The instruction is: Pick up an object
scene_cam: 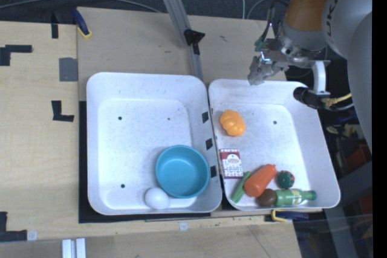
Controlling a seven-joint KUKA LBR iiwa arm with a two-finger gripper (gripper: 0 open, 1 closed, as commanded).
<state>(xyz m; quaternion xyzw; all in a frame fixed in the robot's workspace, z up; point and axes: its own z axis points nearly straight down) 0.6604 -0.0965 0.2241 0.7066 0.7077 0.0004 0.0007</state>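
The green bottle [292,196] lies flat along the right bin's [314,130] near edge, cap pointing right. The gripper [261,74] hovers over the far rim, can't tell its fingers' state.

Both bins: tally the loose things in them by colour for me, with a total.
Blue: 1, bowl
White: 1, ball
Orange: 2, orange lump, carrot
Red and white: 1, small box
Green: 1, bottle
Red and green: 1, small fruit
Total: 7

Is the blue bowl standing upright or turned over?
Upright: the blue bowl shows its open inside and rim to the camera, in the left bin.
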